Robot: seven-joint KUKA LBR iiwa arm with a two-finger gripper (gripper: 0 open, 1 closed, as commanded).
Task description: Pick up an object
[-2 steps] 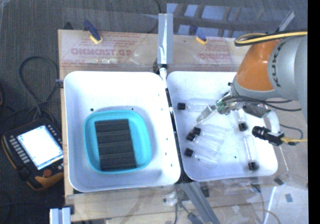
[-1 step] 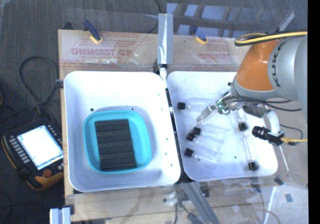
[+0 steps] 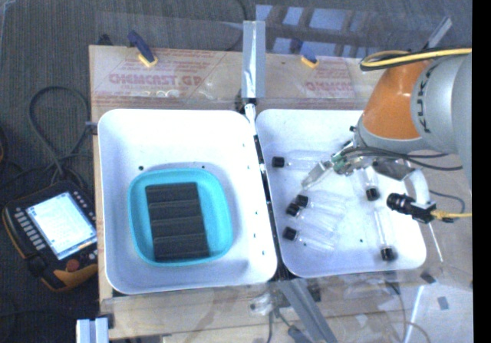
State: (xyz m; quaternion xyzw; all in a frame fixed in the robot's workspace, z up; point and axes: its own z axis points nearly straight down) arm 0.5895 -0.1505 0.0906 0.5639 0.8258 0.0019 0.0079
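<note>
Approach step: your gripper [image 3: 337, 165] sits low in the right bin [image 3: 347, 120], toward its twelve o'clock side; whether its jaws are apart or together cannot be told. The clear vials [image 3: 322, 220] with black caps lie scattered at its six o'clock. Next, you must centre on one vial.

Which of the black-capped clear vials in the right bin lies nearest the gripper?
The vial with its black cap just below the gripper, lying under the arm's wrist. The other vials lie farther left or toward the bin's lower edge.
</note>
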